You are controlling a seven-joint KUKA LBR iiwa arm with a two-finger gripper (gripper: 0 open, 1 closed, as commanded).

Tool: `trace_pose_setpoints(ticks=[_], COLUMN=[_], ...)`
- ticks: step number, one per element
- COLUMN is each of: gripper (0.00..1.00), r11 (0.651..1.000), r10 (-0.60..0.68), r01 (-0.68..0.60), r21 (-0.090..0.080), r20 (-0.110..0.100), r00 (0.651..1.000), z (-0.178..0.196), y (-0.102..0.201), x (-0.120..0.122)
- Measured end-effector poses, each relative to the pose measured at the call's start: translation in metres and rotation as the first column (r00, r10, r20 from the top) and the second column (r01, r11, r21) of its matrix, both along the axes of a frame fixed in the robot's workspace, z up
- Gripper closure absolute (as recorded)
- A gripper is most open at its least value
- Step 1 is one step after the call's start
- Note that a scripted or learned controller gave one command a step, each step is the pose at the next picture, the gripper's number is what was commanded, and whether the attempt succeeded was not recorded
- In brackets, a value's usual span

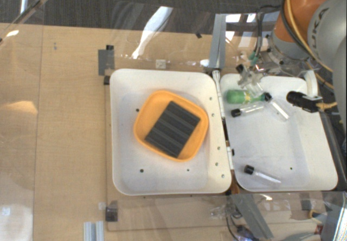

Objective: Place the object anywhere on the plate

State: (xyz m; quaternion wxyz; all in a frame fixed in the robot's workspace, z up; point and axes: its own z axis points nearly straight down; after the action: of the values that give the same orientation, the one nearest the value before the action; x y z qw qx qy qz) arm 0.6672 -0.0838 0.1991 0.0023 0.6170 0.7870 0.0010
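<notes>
Over right bin: end effector, grip state unclear, near green object; plate bearing only dark pad. Placement not yet done.

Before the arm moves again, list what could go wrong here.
1. The gripper sits over a tight cluster: a green object touching a clear tube. It may catch the wrong one.
2. The plate already bears a ridged black block; a rolling tube could slip off.

No legible text (anywhere here)
</notes>
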Motion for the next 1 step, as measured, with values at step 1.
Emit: trace_pose_setpoints(ticks=[1], gripper=[1.0], r11=[0.996], r10=[0.085], r01=[-0.085], r21=[0.001], r20=[0.0], r00=[0.996], z=[-0.0133], y=[0.0556], x=[0.0025])
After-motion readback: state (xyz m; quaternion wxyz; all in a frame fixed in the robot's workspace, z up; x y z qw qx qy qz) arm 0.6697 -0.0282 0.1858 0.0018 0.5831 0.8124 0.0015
